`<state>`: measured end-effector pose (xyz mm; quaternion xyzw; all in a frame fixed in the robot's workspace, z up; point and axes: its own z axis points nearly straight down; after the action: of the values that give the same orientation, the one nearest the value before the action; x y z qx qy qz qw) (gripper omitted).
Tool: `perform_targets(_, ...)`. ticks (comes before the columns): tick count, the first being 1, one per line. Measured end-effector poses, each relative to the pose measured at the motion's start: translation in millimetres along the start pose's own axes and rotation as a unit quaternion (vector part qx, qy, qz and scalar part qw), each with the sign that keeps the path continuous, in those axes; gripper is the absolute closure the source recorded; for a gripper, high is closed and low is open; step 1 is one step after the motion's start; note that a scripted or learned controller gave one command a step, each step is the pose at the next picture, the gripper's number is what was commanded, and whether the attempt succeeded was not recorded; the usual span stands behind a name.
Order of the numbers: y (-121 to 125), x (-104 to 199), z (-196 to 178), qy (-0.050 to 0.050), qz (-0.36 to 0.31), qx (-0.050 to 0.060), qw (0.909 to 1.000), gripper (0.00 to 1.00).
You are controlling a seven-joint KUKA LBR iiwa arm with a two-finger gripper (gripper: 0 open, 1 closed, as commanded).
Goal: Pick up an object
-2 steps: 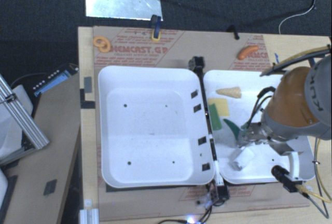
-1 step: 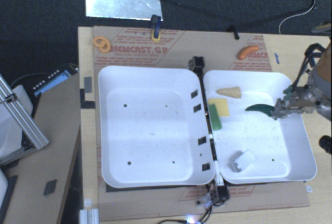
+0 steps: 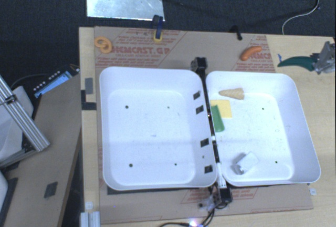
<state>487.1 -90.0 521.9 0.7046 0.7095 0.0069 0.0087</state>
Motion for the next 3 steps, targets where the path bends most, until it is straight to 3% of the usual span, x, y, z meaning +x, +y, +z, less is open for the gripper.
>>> perform_targets(1,0.2,30.5,-14.3,0.001,0.0,0.009,1.0,1.0)
perform_targets(2,-1.4,-48.3,-13.2,0.0,0.006,0.009,0.9999,1.0)
perform_targets(3,17.2,-120.7,-12.1,-0.001,0.006,0.009,0.9999,1.0)
